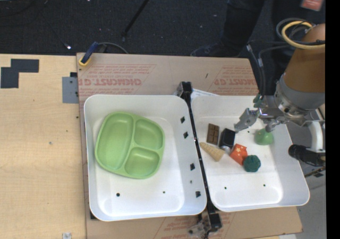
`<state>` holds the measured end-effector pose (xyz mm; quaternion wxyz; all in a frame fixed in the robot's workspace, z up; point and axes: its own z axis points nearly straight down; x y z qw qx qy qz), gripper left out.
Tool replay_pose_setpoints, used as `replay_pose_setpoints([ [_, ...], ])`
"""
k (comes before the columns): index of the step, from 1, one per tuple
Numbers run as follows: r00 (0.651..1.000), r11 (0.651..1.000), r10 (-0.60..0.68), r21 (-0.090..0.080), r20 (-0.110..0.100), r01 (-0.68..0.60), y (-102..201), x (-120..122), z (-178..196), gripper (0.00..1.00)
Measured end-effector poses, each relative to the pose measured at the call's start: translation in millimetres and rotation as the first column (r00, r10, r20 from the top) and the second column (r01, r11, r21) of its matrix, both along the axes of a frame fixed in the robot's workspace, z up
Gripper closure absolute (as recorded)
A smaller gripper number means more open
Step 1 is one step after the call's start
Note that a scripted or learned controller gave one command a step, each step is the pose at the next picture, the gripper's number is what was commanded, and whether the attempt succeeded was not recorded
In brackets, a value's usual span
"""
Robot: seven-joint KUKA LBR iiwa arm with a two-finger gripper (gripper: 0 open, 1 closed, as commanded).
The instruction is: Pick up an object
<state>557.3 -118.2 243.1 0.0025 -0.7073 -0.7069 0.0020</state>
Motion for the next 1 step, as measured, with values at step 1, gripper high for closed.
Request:
replay_pose_setpoints([
  [1,1.0,1.0,-0.003,0.002,-0.009,0.003,-32.1,-39.0,-129.9,0.0],
])
